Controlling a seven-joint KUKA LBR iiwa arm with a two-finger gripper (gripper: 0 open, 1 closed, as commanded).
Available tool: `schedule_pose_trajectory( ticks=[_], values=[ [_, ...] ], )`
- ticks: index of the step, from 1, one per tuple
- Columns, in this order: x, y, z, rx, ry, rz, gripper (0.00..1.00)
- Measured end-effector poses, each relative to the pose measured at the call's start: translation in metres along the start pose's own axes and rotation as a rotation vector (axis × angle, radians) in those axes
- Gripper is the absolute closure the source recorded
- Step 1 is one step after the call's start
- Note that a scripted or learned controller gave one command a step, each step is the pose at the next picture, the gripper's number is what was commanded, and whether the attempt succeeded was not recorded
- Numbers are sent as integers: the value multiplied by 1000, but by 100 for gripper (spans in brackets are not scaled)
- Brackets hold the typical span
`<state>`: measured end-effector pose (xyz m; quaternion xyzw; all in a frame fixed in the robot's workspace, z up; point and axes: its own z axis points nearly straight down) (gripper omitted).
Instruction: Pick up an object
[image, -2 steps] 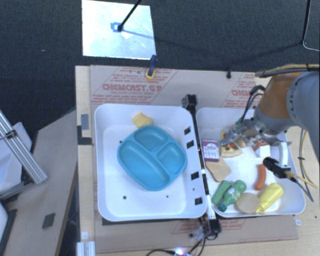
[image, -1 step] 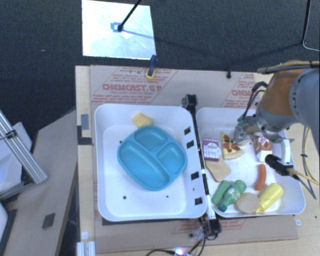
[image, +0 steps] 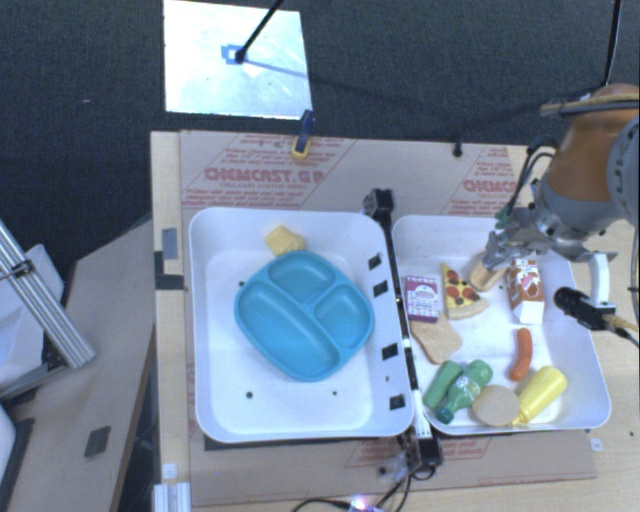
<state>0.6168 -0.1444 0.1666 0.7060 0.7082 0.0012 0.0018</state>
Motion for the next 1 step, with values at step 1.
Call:
schedule_pose_trajectory(
  ticks=[1],
  values=[
    [0, 2, -54, -1, 0, -1, 100]
  ],
)
